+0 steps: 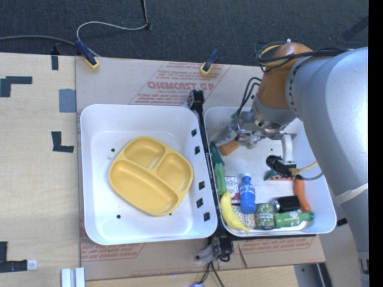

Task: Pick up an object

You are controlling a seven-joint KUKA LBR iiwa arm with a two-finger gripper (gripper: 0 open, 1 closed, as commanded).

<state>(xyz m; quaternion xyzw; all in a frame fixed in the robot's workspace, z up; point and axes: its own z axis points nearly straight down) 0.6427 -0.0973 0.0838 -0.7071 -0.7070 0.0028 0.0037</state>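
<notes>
You are at the reaching step: the gripper (pixel 230 137), jaws unreadable, hangs at the right bin's (pixel 317 217) ten o'clock, so drop toward the bottle (pixel 246 192) at six o'clock.

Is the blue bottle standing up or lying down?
Lying down. The bottle rests lengthwise on the right bin's floor, white cap toward the far side, next to the banana.

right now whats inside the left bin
The left bin holds one yellow divided tray, lying flat near the middle. Whatever sits under the tray is covered, so I cannot tell.
</notes>
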